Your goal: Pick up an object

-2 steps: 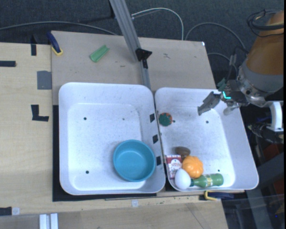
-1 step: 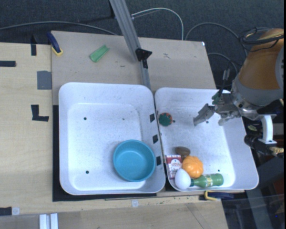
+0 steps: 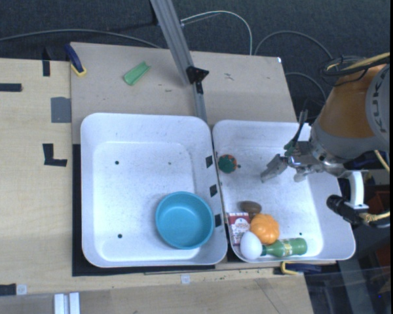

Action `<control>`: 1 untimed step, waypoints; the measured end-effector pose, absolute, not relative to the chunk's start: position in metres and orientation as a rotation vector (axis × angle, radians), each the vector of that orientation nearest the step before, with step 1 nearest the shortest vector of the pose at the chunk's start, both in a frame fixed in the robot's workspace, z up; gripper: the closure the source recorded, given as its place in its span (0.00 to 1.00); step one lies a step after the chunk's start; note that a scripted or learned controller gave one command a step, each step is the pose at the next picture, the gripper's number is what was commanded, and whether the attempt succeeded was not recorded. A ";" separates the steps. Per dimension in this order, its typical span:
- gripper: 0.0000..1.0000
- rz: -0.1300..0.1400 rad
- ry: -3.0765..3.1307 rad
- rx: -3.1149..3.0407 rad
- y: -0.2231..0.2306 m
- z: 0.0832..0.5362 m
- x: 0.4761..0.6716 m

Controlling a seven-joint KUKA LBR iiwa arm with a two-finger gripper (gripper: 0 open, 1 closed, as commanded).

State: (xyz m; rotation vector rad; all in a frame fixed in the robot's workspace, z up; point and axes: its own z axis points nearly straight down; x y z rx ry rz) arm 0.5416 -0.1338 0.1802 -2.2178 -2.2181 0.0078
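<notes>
I have the gripper (image 3: 270, 173) hanging over the middle of the right-hand shallow white plastic bin (image 3: 327, 237), and its jaws look spread and released, with nothing between them. The nearest candidate is the small round green ball with a reddish patch (image 3: 228, 163), sitting alone near the bin's left wall, a little apart from the gripper; being isolated, I judge it the easiest target. The rest has gathered in the bin's near corner, probably because the floor slopes there: a smooth white egg-shaped piece (image 3: 251, 246), a glossy orange fruit-like ball (image 3: 264, 228), a green bottle lying on its side (image 3: 285, 247), a small red and white carton (image 3: 238, 224) and a dull brown lump (image 3: 251, 208), all touching or nearly so. That crowding would make a clean grasp harder. In the left white bin (image 3: 101, 136) rests a round blue plastic bowl (image 3: 184, 220), upright. A flat green block (image 3: 136, 73) lies on the pale surface (image 3: 249, 84) behind.
</notes>
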 end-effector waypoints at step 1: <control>0.00 0.007 -2.219 -2.216 -0.132 0.136 0.543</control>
